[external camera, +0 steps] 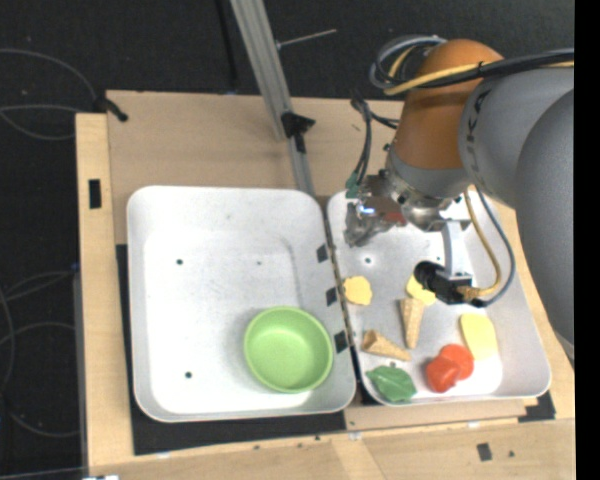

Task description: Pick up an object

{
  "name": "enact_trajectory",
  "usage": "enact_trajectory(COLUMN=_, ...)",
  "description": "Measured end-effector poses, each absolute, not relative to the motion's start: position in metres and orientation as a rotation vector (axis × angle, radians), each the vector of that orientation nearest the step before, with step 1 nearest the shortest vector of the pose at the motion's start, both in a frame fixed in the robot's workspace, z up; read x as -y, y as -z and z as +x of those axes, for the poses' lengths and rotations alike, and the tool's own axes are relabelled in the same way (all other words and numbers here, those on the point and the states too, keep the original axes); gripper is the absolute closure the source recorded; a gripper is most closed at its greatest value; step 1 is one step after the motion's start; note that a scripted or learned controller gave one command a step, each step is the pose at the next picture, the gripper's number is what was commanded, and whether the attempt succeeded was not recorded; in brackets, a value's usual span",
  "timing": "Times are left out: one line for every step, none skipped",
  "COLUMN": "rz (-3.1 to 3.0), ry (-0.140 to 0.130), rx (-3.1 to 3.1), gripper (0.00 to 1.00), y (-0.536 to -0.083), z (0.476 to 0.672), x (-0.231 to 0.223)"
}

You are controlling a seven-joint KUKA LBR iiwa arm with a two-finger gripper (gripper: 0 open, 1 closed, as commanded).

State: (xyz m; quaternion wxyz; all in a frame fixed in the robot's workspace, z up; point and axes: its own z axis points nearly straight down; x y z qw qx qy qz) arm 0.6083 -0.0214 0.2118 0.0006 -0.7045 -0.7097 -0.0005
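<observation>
White bins sit side by side on our tan bench (200, 138), dark floor around. We see a green bowl (288, 348) at five o'clock in the left bin (180, 238). In the right bin (520, 368), two cones (412, 318) point toward six and nine o'clock. Our hand (363, 218) hovers at eleven; we cannot tell its grip.

A single fixed camera sits above the bench (210, 138), looking down at a slant and from fairly near, taking in both white bins (180, 218) side by side, with the arm (520, 118) entering from the right edge
</observation>
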Motion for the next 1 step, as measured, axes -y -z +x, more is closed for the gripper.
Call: enact_trajectory(rz=-2.211, ry=0.005, rx=2.231, gripper=1.00, y=-0.2217, z=0.6113, x=-0.0385)
